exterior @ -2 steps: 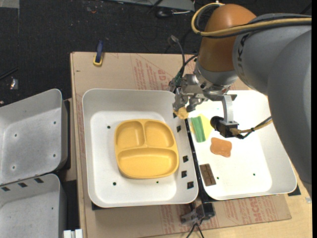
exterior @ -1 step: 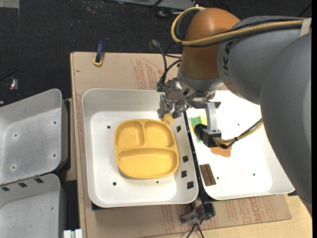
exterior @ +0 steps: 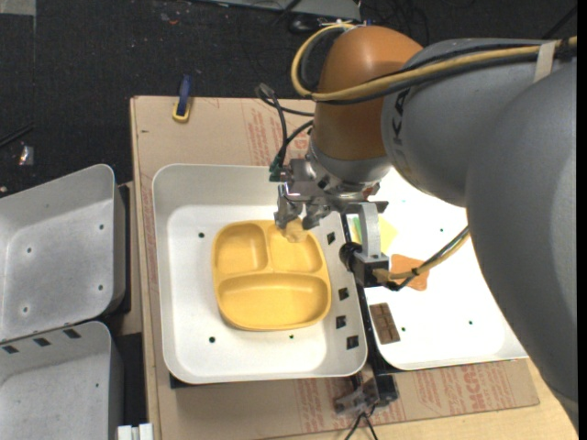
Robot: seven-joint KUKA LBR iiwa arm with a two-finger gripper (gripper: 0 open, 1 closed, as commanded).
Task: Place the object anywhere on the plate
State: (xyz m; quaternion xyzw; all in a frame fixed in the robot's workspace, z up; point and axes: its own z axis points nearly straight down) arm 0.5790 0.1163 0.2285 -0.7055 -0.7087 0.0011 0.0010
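Starting at the left, a blue-handled clip (exterior: 183, 99) lies on the far corner of the worktop (exterior: 220, 126), well apart from everything and no concern. Next comes the left bin (exterior: 174, 337), with the yellow plate (exterior: 266, 301) lying flat in its middle. The plate has two small compartments on the far side and one long one nearer me.

The claw (exterior: 298, 220) hangs over the plate's far right compartment, close to its far rim and pointing down. Right at its tip I see a small tan object (exterior: 294, 234), which I take to be the thing to place. It sits directly under the claw and over that compartment, so the move I expect is down or a release, not sideways. It is too small for me to read a long axis. I cannot tell whether the claw is closed on it, or whether it is already lying on the plate.

Nothing else is on the plate in the claw's way.

Further right, the right bin (exterior: 459, 337) holds a pale yellow-green piece (exterior: 390, 238), an orange piece (exterior: 415, 275) and a brown block (exterior: 382, 324), all beyond the dividing wall.
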